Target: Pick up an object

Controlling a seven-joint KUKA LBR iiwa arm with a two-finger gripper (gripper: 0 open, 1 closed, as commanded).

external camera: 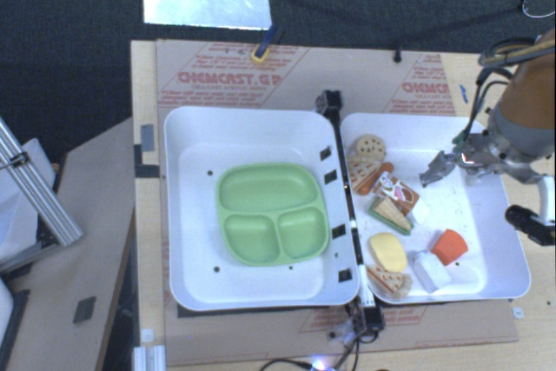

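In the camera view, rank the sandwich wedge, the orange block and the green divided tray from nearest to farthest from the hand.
From the hand, in the right bin:
1. Sandwich wedge, just below and left of it, same bin.
2. Orange block, farther down, toward that bin's front.
3. Green divided tray, across the divider in the left bin.

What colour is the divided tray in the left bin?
Light green; the divided tray shows plainly in the camera view, lying in the left bin.
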